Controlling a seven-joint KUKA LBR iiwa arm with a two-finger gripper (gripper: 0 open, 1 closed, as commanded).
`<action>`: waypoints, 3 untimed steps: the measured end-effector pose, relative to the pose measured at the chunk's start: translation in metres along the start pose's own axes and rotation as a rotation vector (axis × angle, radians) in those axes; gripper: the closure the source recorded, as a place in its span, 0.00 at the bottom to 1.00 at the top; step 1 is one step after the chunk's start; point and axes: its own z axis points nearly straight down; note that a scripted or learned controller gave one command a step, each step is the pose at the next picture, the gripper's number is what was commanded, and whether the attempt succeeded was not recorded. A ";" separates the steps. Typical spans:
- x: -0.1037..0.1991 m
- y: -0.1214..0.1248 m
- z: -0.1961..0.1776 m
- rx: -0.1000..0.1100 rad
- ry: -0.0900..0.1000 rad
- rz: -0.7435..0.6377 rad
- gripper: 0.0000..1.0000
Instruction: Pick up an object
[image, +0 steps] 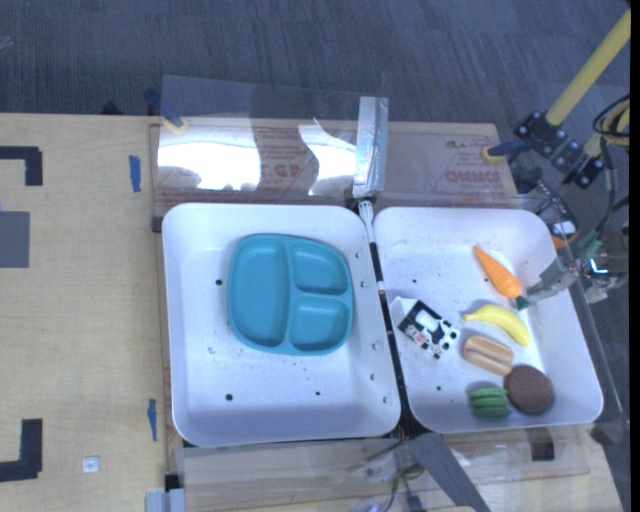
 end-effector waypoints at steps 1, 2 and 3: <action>-0.029 0.073 0.118 0.006 0.001 0.369 0.00; -0.029 0.074 0.115 0.000 0.001 0.368 0.00; -0.022 0.093 0.179 -0.003 0.008 0.218 0.00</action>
